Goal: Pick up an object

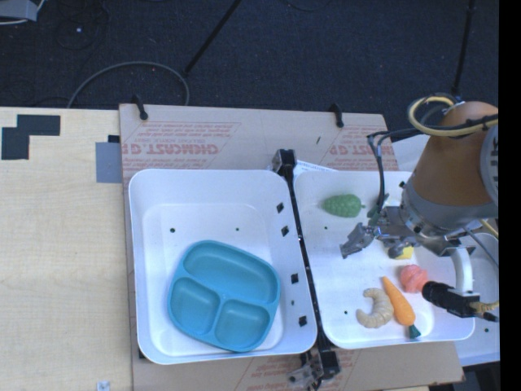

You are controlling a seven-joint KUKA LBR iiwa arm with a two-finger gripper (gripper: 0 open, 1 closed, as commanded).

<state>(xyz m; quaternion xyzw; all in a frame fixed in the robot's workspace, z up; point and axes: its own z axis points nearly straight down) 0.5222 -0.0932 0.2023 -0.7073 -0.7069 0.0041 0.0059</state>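
Two white bins: left (146, 210) holds a blue tray (224, 294); right (342, 320) holds toy foods under the empty, spread gripper (356, 241).

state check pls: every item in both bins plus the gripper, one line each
blue divided plate: flat in the left bin, upright
green object: lying in the right bin, far side, untouched
toy carrot: lying flat, beside the beige piece
beige curved piece: lying flat
pink object: resting near the carrot's top
gripper: above the right bin floor, holding nothing visible
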